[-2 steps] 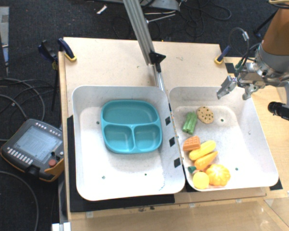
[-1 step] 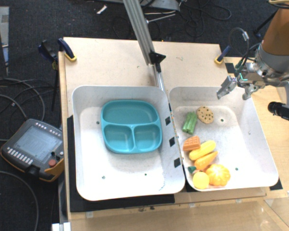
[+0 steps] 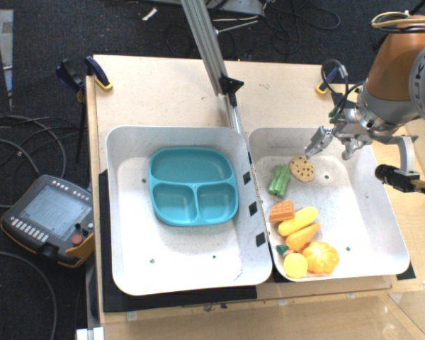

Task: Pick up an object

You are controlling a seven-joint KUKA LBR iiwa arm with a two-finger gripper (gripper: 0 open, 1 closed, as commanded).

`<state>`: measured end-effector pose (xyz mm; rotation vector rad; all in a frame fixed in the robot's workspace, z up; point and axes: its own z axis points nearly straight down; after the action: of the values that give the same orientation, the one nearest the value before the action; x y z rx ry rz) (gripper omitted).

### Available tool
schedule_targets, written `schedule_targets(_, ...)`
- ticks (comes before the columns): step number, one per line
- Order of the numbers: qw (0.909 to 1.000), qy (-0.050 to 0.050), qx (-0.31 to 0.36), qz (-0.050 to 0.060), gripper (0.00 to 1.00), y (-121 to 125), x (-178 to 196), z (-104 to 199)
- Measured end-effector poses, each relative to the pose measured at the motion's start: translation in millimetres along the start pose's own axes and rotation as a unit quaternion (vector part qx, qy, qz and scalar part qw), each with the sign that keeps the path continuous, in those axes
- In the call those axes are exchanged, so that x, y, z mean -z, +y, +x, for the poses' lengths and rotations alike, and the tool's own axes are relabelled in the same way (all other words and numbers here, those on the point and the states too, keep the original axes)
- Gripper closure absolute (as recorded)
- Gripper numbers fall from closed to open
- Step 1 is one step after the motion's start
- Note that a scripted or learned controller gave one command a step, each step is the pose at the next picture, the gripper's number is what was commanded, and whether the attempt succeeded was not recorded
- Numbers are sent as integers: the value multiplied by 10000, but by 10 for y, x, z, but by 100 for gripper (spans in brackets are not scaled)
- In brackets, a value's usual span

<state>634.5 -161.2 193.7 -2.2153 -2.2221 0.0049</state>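
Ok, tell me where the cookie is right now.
The cookie lies in the right bin, near its back, just right of the green vegetable and below-left of the gripper.

- No text, label, brand, number or sign can be read anywhere in the camera view.
- The handheld control pendant (image 3: 48,220) on the floor at the left has a lit screen, but whatever it displays is too small and blurred to make out.
- Its buttons carry no legible markings.
- The orange band of the arm (image 3: 402,64) shows a dark mark at the right edge of the view, cut off and unreadable.
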Motion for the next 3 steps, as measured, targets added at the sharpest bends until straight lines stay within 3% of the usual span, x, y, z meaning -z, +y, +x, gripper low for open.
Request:
schedule_targets(1, 10000, 1, -12, 4, 0, -23, -642, 29)
schedule_targets(2, 10000, -2, -12, -5, 0, -26, -1009, 38)
schedule_targets(3, 10000, -7, -12, -28, 100, -17, -881, 34)
